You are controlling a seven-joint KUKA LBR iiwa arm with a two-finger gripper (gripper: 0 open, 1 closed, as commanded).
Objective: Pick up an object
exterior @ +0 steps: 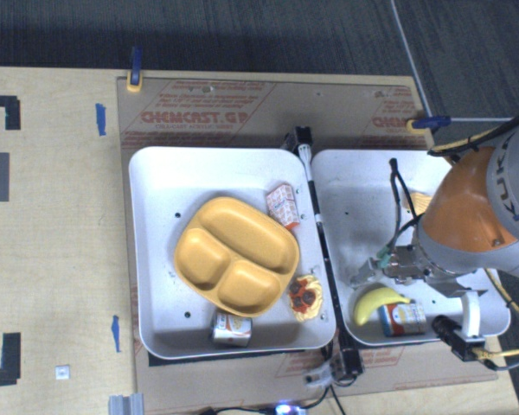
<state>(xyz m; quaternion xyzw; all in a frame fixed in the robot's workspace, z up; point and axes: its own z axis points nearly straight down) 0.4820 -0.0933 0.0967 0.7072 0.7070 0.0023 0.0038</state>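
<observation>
Nothing lifted: the curved yellow plastic banana lies at the near edge of the right white bin, beside a small red-and-white carton.
Gripper: low, just above the banana.
Fingers: cannot tell.
Left: grasp, lift.

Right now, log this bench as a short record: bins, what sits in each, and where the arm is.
left bin: yellow divided tray, tilted on the floor; small red and white packet at the tray's upper right; snack packet at its lower right; small carton at the front wall
right bin: banana near the front; small can touching the banana's right side
arm: reaches in from the right, over the right bin
gripper: low, just above the banana; state of the jaws cannot be told
</observation>
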